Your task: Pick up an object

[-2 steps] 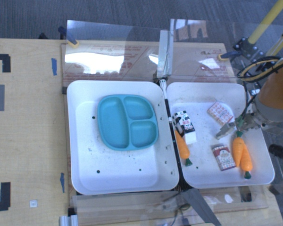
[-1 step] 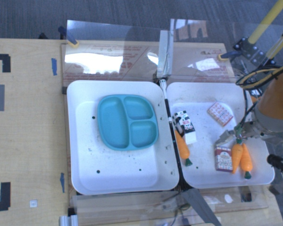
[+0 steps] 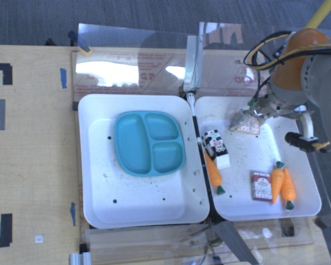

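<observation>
Claw (image 3: pixel 248 116) sits low over the packet (image 3: pixel 246 126) in the right bin (image 3: pixel 298 203), presumably lining up a grab; can't tell its opening or hold.

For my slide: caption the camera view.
KUKA arm's gripper low in the right bin near toy carrots; teal divided plate in the left bin.

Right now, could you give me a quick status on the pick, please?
Gripper low in the right bin, at a crumpled wrapper. Grasp unconfirmed. Toy carrots and small red box lie apart.
</observation>
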Robot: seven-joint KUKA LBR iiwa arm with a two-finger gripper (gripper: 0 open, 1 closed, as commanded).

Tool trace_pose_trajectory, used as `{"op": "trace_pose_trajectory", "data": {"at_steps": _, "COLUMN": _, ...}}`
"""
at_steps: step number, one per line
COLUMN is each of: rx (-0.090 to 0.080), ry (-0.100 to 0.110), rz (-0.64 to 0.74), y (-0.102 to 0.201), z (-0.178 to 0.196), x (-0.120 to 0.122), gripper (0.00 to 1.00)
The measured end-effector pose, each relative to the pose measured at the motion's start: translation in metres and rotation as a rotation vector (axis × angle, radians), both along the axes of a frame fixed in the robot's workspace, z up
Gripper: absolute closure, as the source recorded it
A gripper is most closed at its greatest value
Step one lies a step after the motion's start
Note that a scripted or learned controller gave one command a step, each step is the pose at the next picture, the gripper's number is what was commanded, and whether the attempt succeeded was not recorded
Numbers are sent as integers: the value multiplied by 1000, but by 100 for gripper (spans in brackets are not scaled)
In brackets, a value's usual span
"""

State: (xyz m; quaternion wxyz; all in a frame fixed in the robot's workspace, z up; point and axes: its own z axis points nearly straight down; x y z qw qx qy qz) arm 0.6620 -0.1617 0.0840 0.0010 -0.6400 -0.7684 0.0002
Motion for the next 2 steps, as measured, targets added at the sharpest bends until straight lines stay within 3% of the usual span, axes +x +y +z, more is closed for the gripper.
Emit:
{"op": "trace_pose_trajectory", "data": {"at_steps": 1, "rx": -1, "ry": 4, "rz": 1, "y": 0, "z": 7, "x": -1, "gripper": 100}}
{"op": "trace_pose_trajectory", "data": {"at_steps": 2, "rx": 0, "ry": -8, "rz": 51, "y": 79, "z": 103, "x": 7, "gripper": 100}}
